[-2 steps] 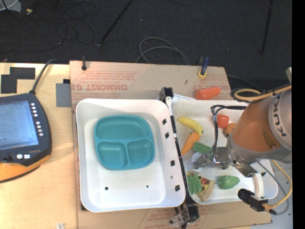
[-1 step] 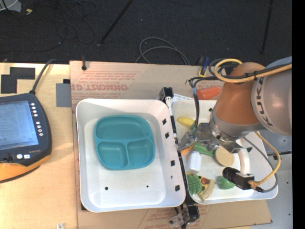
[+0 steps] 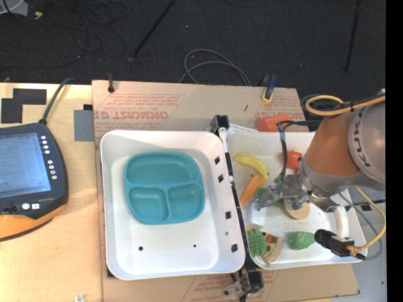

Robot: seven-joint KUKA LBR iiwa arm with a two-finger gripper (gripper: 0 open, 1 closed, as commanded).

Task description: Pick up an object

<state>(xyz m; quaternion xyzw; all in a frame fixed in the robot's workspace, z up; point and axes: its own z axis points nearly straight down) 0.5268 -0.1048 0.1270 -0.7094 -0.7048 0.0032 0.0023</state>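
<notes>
Here the pincer (image 3: 272, 195) hangs beside the carrot (image 3: 251, 187), mid right bin (image 3: 296, 260).

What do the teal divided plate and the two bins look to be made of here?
Teal three-compartment plate: likely moulded plastic, matte, judging by its uniform colour and soft rounded ridges. Shallow white left bin and shallow white right bin: probably thin formed plastic, smooth with a slight sheen and rounded rims.

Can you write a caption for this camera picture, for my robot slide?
Robot gripper reaches into the right bin among toy banana and carrot; teal plate sits in the left bin.
</notes>
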